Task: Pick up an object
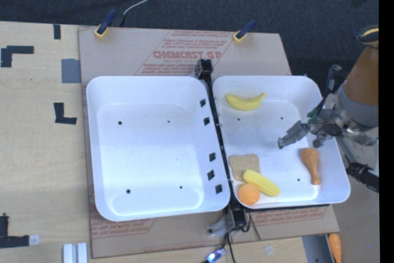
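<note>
The right bin (289, 86) holds several toy foods. A yellow banana (245, 101) lies near its back left. A tan bread slice (244, 164), a yellow corn cob (261, 182) and an orange (249, 194) cluster at the front left. An orange drumstick (311, 164) lies by the right wall. My gripper (301, 141) hangs over the right side of this bin, just above the drumstick's upper end. Its dark fingers (289, 136) are spread open, and nothing sits between them.
The left bin (98, 132) adjoins the right one along a black divider with clips (212, 132). Both rest on a cardboard sheet (184, 49) held by two blue-yellow clamps at the back. The arm's orange band (363, 74) is at the right edge.
</note>
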`<action>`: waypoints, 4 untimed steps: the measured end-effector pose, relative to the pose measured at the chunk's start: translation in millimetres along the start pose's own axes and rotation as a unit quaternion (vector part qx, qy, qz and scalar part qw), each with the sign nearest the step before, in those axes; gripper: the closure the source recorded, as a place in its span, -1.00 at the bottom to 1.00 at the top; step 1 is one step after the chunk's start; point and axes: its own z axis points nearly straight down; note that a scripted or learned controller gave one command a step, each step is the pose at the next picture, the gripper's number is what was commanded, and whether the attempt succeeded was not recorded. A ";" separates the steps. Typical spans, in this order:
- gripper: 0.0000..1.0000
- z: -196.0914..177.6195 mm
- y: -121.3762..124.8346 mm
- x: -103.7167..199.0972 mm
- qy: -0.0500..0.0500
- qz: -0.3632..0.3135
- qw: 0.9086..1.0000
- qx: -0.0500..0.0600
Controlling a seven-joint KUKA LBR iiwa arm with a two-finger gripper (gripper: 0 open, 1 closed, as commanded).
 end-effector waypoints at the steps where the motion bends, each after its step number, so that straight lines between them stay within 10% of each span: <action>1: -1.00 144.9 42.9 65.9 -0.001 -0.002 1.000 0.000; 2: -1.00 139.4 43.0 64.4 0.001 -0.001 1.000 0.000; 3: -1.00 33.2 108.7 124.4 0.000 -0.004 1.000 -0.008; 4: 1.00 31.7 103.7 120.5 0.000 -0.001 1.000 0.001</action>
